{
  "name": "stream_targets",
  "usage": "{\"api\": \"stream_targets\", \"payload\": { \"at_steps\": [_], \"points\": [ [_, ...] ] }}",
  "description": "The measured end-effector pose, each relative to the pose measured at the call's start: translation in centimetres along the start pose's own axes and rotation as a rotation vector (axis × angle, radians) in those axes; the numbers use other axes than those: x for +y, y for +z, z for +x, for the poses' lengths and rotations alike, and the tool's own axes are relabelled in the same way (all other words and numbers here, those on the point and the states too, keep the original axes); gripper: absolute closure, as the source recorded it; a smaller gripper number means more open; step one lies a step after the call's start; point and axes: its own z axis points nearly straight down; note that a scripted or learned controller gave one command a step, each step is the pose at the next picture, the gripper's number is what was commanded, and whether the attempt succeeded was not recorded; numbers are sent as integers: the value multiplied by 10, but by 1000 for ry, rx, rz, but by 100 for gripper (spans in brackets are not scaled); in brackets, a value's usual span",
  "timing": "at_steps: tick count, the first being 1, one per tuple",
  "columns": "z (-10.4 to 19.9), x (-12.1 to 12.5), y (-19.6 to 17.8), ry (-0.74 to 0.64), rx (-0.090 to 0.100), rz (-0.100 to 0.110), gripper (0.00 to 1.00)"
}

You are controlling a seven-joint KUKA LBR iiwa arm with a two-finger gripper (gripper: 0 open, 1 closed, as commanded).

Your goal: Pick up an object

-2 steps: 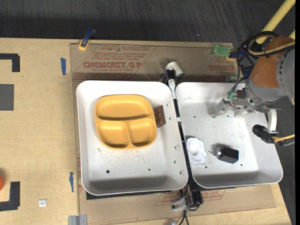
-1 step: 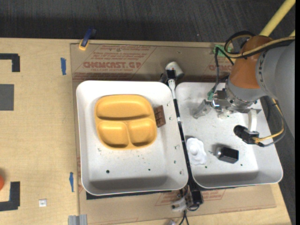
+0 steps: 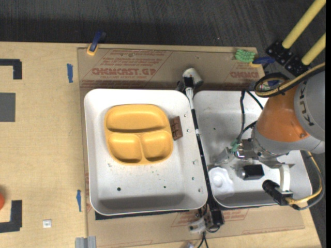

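My gripper [image 3: 247, 164] hangs low in the right bin [image 3: 217, 105]; I cannot tell how my jaws stand. A yellow tray [image 3: 138, 133] and a small brown block [image 3: 175, 127] sit in the left bin [image 3: 98, 154].

Your counter [image 3: 36, 138] is pale wood, with a brown cardboard sheet [image 3: 132, 66] laid flat on it. Two white bins sit side by side on that sheet: the right bin [image 3: 222, 105] beneath the jaws, the left bin [image 3: 98, 154] well off to their left.
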Motion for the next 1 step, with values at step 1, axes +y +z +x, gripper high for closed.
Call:
{"api": "stream_targets", "payload": {
  "at_steps": [1],
  "points": [
    [1,1,-10,1,1,-4,100]
  ]
}}
